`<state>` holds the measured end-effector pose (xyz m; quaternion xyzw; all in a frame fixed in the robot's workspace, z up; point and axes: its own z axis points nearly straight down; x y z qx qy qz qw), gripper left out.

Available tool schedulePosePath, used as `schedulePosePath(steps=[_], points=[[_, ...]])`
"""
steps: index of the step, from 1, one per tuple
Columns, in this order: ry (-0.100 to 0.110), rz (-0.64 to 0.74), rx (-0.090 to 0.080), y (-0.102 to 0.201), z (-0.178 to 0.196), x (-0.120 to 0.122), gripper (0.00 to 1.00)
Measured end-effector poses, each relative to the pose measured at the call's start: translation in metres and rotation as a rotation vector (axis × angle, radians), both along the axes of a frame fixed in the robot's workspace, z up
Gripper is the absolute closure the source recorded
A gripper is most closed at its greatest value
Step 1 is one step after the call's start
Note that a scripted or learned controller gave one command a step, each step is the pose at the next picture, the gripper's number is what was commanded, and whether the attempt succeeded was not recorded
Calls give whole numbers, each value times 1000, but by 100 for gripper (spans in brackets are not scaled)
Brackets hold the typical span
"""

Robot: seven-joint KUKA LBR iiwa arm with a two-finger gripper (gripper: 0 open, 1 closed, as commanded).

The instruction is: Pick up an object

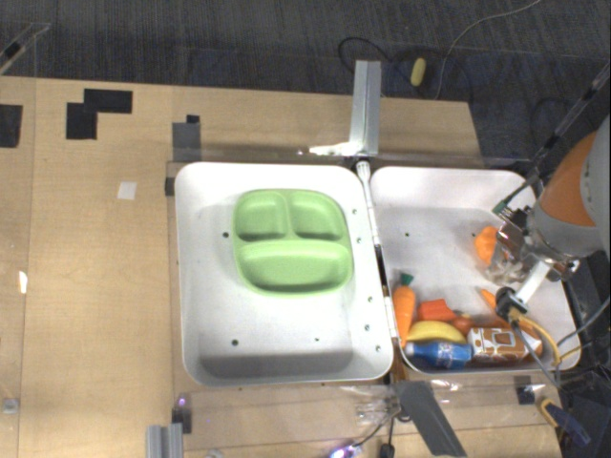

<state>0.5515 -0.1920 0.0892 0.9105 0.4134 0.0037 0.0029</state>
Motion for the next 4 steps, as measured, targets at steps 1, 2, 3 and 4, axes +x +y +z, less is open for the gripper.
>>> schedulePosePath(steps=[1,2,3,4], points=[[5,-223,3,54,49,58,100],[6,-223,3,54,48,58,0],[6,240,0,-1,55,55,0],[5,269,0,-4,7,47,0]])
